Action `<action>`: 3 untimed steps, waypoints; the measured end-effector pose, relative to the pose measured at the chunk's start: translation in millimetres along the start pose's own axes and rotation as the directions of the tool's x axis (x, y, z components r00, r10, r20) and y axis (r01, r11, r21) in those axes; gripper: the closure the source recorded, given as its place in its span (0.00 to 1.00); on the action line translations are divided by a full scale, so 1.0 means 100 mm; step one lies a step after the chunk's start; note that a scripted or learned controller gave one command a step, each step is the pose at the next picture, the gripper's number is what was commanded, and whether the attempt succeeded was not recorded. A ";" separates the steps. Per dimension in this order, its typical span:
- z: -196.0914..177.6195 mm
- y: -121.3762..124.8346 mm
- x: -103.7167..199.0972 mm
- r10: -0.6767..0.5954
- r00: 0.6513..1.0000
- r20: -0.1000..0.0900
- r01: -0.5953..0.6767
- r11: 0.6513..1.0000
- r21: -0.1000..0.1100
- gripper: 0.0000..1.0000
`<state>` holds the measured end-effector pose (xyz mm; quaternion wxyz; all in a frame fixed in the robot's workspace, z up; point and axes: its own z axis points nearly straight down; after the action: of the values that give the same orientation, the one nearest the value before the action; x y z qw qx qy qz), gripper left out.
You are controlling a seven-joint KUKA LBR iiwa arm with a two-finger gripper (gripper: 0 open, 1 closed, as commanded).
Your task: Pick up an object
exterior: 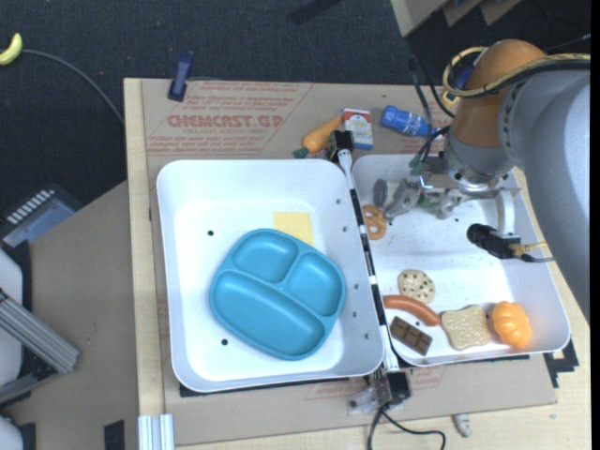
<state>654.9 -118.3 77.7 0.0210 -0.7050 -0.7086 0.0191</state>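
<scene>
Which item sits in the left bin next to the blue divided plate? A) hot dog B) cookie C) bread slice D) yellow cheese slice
D: the yellow cheese slice lies in the left bin just behind the blue divided plate, while the cookie, hot dog and bread slice all lie in the right bin.

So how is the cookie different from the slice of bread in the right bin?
The cookie is round and speckled with dark chips; the bread is squarish, tan with a darker crust. The cookie is smaller than the bread. The cookie lies nearer the bin's middle, the bread near the front edge beside an orange thing. Both lie flat in the right bin.
</scene>
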 end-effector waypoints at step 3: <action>0.03 -1.77 -0.89 0.008 1.000 0.003 -0.008 0.998 -0.055 0.00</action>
<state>478.1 -207.7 84.2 0.0005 -0.7080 -0.7062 0.0009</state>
